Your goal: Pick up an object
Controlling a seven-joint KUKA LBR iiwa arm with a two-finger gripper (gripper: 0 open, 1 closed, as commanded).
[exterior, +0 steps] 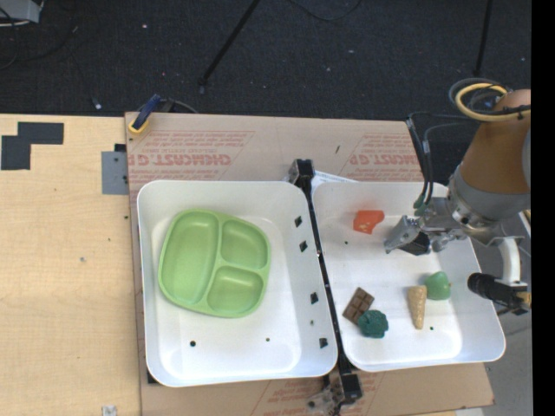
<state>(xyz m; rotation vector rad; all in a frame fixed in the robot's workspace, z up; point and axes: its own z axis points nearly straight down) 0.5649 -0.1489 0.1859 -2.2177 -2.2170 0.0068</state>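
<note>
My gripper (416, 243) hovers over the upper right part of the right bin (486, 345). Its fingers look open, with nothing between them. A red-orange block (368, 221) lies just to its left, apart from it. Below the gripper sits a light green lump (438, 285) beside a tan cone (418, 306). Further left in the same bin are a brown chocolate-like bar (358, 304) and a dark green clump (374, 323), touching each other.
The left bin (165, 354) holds a light green divided plate (214, 263). A black divider (316, 267) runs between the two bins. Cables and the arm's body (494, 163) stand over the right bin's far right corner.
</note>
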